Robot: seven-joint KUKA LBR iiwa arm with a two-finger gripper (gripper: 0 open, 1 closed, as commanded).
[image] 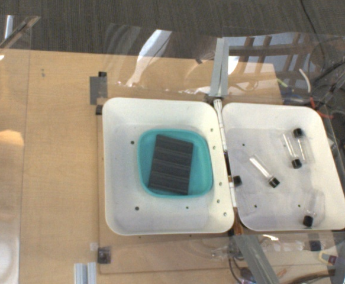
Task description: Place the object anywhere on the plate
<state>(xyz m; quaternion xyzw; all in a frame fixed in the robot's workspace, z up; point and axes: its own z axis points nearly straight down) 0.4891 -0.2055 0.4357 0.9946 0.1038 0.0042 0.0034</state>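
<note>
Your dark ribbed block (pixel 171 165) already lies flat on the teal plate (pixel 205 170) in the left bin (pixel 119 158), so the task looks done. I can't tell the gripper's state. Watch the clear vials (pixel 263 171) in the right bin (pixel 332 176): round ones could roll if bumped.

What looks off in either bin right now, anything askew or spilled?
Nothing spilled or broken. The dark ridged block already lies on the teal plate in the left bin, turned slightly off square. In the right bin, clear tubes with black caps lie scattered at mixed angles, one small cap near the divider.
</note>
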